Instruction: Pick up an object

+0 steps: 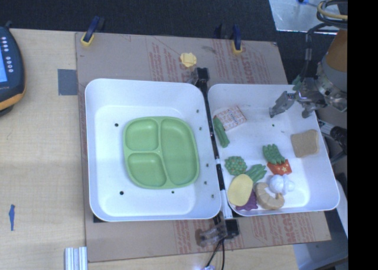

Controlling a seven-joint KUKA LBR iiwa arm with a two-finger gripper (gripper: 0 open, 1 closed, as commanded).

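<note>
Camera view from above: my gripper (289, 102) hangs over the upper right part of the right bin (328, 204), arm coming in from the right edge. I see one grey finger (280, 107) pointing down-left; I cannot tell whether the fingers are apart or together, and I see nothing between them.

Things to pick all lie in the right bin. Brown toast slice (305, 143) sits just below-right of the gripper, apart from it. Small printed card (231, 117) lies near the bin's upper left, with a green pod (221, 132) just beside it along the left wall. Lower down is a cluster: broccoli (235, 165), yellow piece (240, 189) touching a purple piece (249, 202), a white-and-tan item (273, 192), and a red-and-green item (276, 160).

Left bin (106, 100) holds a green divided plate (160, 152), flat, roughly centred. Small yellow thing (188, 59) lies on the cardboard above the bins.
</note>
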